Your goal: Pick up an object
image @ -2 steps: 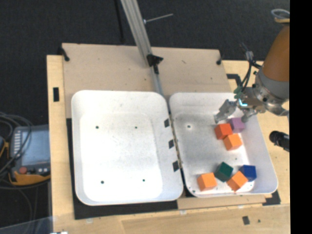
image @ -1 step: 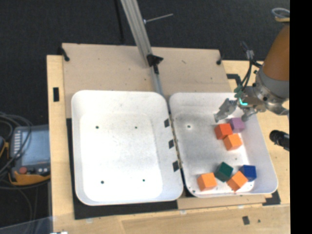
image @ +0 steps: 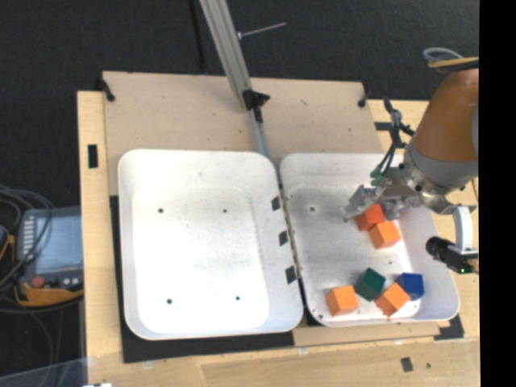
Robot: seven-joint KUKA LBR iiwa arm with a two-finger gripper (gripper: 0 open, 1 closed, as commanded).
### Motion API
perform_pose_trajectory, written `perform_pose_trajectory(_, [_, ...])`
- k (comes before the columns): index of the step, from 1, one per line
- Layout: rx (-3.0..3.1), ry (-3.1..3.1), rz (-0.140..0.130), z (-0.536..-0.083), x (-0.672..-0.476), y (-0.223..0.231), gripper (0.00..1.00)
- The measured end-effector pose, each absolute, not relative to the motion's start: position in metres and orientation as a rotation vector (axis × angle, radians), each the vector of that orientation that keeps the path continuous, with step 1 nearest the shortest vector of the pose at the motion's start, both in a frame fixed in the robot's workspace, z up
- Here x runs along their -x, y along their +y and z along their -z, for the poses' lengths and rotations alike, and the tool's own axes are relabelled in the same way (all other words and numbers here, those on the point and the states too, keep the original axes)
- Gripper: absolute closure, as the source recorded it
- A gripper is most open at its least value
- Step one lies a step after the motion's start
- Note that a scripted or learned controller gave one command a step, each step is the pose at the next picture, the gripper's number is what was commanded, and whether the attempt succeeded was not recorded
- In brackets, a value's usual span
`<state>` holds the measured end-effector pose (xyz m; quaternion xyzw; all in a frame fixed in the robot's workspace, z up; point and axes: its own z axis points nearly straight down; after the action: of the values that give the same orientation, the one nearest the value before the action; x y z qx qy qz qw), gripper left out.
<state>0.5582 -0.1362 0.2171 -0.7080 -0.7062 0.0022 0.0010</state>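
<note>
In the right bin (image: 322, 216), an orange block (image: 372, 216) sits right under the gripper (image: 372, 202), with a second orange block (image: 386, 234) touching it on its near right side. The gripper's grey metal parts hang over the far edge of the first block, but whether the claw is open or closed on it cannot be told from this angle; the fingertips merge with the block and the bin floor. Nearer the front rim of the same bin lies a cluster of four more blocks: an orange one (image: 342, 299) at the left, a dark green one (image: 372, 284) just beside it, another orange one (image: 394, 298) to the right of the green, and a blue one (image: 410, 285) touching that orange block on its far right. The arm (image: 451, 135) comes in from the right, its orange band above the grey wrist. The left bin (image: 145, 176) lies side by side with the right one, their inner rims touching. A grey metal rail (image: 226, 39) slants from the far side down to the gap between the bins. On the far left, off the bench, a handheld control unit (image: 50, 252) with a screen rests among cables.
</note>
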Motion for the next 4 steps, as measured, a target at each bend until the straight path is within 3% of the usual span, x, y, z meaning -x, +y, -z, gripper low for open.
perform_pose_trajectory(2, [2.229,-2.211,-0.007,-0.12,-0.564,-0.139,0.0])
perform_pose_trajectory(3, [2.237,-2.209,0.007,-0.134,-0.567,-0.139,1.0])
perform_pose_trajectory(4, [2.239,-2.212,0.006,-0.189,-0.571,-0.15,1.0])
